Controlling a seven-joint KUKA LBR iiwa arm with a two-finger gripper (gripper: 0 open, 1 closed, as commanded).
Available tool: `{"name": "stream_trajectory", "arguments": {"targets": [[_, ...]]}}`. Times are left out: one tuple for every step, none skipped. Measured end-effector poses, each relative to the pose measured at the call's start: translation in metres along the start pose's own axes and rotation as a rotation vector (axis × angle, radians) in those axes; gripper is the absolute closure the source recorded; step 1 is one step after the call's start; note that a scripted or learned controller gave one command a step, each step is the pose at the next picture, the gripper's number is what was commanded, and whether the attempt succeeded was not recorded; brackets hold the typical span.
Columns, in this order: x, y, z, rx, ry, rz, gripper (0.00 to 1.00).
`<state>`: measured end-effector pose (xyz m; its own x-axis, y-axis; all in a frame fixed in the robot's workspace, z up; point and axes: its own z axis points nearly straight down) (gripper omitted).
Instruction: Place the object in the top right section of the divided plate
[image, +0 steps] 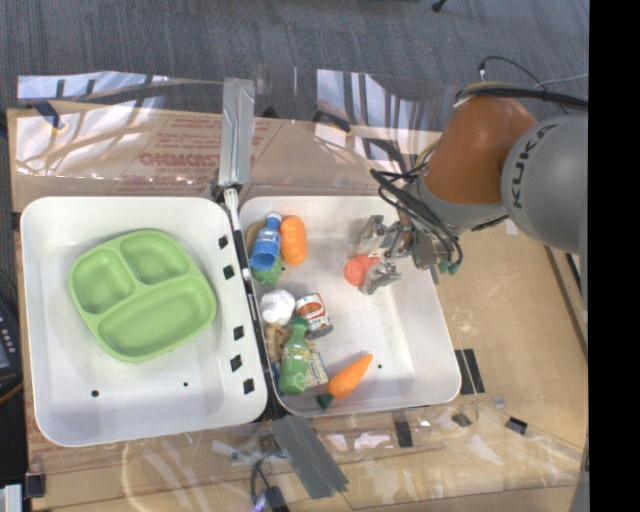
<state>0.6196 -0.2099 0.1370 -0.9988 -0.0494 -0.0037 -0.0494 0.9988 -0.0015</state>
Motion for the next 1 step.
{"name": "stream_trajectory", "arguments": {"targets": [[0.0373,0.0028,-0.0453,-0.001,0.003,0.013,1.0]]}}
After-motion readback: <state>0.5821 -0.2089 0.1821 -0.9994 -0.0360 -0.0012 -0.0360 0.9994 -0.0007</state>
